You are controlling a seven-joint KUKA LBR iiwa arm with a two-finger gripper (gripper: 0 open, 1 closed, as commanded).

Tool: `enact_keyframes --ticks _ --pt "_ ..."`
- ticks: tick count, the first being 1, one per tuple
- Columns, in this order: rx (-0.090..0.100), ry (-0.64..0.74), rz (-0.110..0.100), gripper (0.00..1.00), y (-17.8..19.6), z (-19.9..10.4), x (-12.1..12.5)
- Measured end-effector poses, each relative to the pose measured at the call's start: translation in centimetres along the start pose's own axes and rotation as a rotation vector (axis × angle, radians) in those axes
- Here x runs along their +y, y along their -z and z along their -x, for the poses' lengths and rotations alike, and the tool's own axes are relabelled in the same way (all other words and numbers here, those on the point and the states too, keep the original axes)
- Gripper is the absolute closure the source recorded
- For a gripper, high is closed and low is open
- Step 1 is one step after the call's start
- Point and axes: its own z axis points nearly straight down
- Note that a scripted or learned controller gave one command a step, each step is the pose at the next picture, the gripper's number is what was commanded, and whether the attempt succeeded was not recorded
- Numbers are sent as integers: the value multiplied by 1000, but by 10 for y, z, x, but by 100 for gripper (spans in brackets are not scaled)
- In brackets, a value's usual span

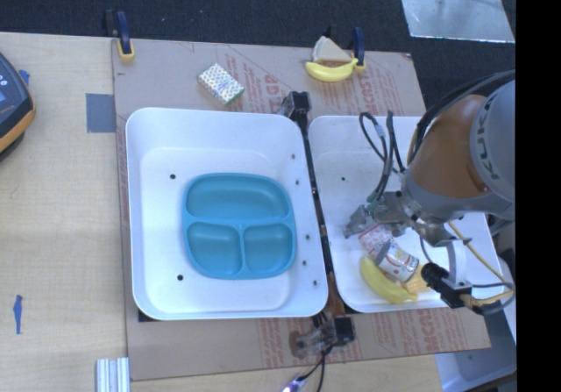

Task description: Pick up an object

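Observation:
In the right bin (344, 162) a yellow banana (382, 283) lies near the front edge. A small can-like object with a red and white label (394, 260) rests on top of it. My gripper (375, 222) hangs low over the right bin, just above and left of the can. Its grey fingers (359, 224) point down and left toward the bin floor. The orange band and grey wrist (447, 162) cover the bin's right half. Nothing shows clearly between the fingers.
The left bin (149, 206) holds a blue divided plate (238, 225). Behind the bins lie a small patterned box (220, 83), a second banana with a sandwich-like toy (331, 63), and a black clamp (296, 104). Cables (381, 140) loop over the right bin.

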Motion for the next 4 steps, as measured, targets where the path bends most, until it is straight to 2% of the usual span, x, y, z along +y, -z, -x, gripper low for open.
enact_keyframes --ticks 1,2,4 --pt "-1 3 -2 100 10 1 0" --pt "-1 3 -2 0 10 1 0" --pt "0 -2 1 0 1 104 136"
